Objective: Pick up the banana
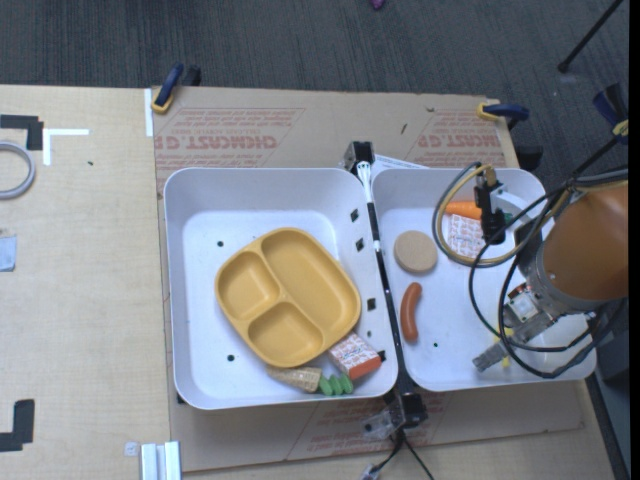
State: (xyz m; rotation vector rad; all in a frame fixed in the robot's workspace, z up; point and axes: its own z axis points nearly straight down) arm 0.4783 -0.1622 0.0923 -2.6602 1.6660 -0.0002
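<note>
Looking in from bench front: left bin (190,268) holds yellow divided plate (288,296), w/ small toy foods tucked at its near edge — cracker-like piece (296,377), green bit (337,384), red-white pack (354,357). Right bin (440,363) holds sausage (410,310), round biscuit (416,251), further back carrot (463,210) on printed pack (464,236). Arm w/ orange band (590,248) hangs over right bin's right side, cables looping. Gripper hidden under wrist — jaw state: can't tell. Banana: can't spot it, maybe under arm. Judging task not done; no pick evident, grasp + lift left.
</note>
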